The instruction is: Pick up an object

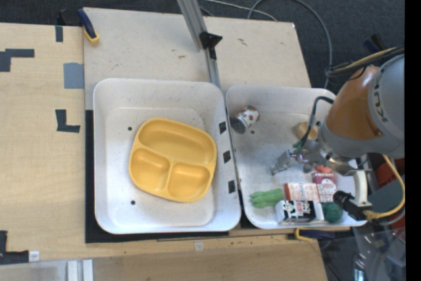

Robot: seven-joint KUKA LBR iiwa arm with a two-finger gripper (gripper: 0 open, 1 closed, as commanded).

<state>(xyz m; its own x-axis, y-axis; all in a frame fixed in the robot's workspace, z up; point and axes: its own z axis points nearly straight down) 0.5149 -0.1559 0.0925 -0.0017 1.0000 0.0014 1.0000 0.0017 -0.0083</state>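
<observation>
Two shallow white bins [105,141] on pale bench. Two-finger gripper [289,161] low in right bin, grip state unreadable. Approach step; next needs descent onto green soft toy [266,198].

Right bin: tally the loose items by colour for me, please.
Green: 2, toy and ball
Red-and-white: 2, cup and box
Black-and-white: 1, box
Total: 5 that I can make out; the arm hides part of the right bin.

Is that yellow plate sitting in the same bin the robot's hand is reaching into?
No, the yellow plate lies in the left bin, while the hand is over the right bin.
</observation>
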